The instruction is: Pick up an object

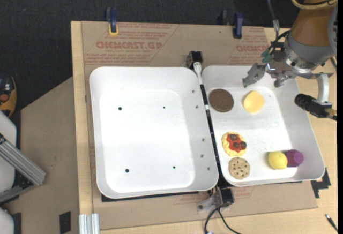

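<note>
My gripper point(265, 78) hangs over the far part of the right bin point(308, 139), its two grey fingers spread apart with nothing between them. Just below it lies a pale yellow round piece point(254, 102). To the left of that sits a brown disc point(221, 100). Nearer the front are a small pizza with red topping point(234, 143), a chocolate-chip cookie point(239, 167), a yellow lemon-like ball point(277, 160) and a purple piece point(294, 158) touching it.
The left bin point(144, 131) lies beside the right one, divided from it by a black-edged rim point(204, 107). Blue clamps point(112, 20) point(238, 24) hold the cardboard base at the back. A black fitting point(313, 105) sticks out at the right bin's right side.
</note>
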Robot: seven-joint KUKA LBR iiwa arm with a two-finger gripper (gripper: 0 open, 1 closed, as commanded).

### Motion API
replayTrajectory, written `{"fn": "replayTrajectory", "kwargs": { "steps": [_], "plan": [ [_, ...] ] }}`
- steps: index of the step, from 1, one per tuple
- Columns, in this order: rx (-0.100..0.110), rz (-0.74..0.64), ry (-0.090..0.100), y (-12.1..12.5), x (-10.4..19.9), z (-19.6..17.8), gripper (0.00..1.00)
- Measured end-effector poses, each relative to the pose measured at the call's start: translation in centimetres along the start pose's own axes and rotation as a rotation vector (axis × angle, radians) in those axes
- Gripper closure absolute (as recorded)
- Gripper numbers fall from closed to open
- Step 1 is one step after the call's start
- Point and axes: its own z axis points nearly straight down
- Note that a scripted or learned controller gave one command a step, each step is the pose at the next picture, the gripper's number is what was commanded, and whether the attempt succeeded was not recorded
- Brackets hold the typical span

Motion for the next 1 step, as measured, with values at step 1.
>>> {"fn": "replayTrajectory", "kwargs": {
  "steps": [1],
  "plan": [
    [0.013,-0.002,0.007,4.77,2.96,11.95,0.00]
  ]
}}
